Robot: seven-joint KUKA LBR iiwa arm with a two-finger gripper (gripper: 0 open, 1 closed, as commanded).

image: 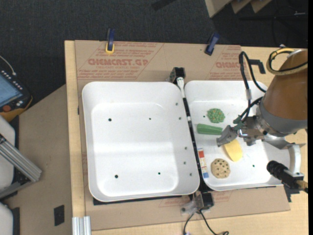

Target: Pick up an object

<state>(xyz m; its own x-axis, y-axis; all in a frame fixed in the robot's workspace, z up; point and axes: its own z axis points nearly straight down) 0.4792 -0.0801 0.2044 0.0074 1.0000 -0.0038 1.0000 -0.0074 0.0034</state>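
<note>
Low in the right bin, the gripper hovers, fingers spread and empty, just above the yellow piece (green stick just left); closing off-centre might squirt it sideways.

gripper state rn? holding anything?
Gripper: low in the right bin, just above the yellow piece and beside the green stick; open or closed cannot be told, and no object is visibly held.

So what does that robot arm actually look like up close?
The arm is a thick rounded body, orange-brown on top and grey lower down. Black cables loop along it. At its end sits a small dark grey metal gripper.
</note>
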